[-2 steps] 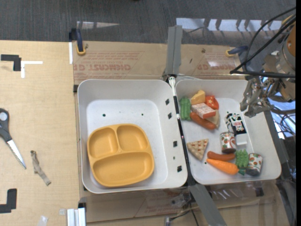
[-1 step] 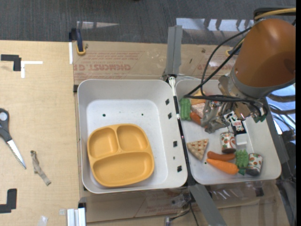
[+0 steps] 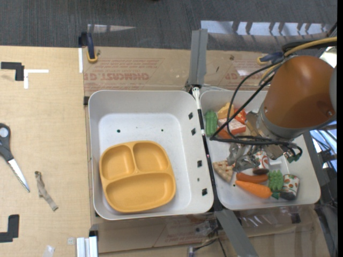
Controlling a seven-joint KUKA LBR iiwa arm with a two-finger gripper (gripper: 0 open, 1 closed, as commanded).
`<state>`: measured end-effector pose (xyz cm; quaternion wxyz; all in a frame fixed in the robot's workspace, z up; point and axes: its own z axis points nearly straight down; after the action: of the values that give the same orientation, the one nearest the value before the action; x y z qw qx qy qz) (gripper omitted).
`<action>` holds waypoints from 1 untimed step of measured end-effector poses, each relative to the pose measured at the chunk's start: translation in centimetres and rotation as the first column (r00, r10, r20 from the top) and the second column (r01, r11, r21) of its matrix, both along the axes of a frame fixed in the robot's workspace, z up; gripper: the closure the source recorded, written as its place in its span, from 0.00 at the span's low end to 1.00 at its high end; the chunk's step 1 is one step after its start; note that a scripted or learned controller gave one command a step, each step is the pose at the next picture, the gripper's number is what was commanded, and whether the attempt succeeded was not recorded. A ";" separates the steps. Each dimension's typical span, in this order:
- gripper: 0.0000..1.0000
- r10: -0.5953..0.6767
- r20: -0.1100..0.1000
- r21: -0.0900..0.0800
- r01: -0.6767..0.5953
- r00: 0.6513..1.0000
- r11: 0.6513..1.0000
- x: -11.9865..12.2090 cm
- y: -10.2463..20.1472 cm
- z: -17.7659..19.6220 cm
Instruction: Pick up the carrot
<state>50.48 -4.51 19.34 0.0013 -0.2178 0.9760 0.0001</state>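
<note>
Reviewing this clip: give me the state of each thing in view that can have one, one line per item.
carrot: lying flat in the right bin, not lifted.
gripper: low over the right bin's toys, above the carrot; grip state unclear.
yellow plate: lying flat in the left bin, its compartments bare.
right bin: cluttered with toy foods.
scissors: lying on the bench left of the bins.

Plate (image 3: 138,175) in left bin (image 3: 102,116); carrot (image 3: 253,188) in right bin (image 3: 308,194), apparently under gripper (image 3: 242,157).
</note>
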 end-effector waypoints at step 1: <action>1.00 0.124 0.005 -0.001 -0.124 0.992 0.992 -0.4 -5.6 14.0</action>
<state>50.09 -10.09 33.37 0.0038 -0.2779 0.9606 -0.0007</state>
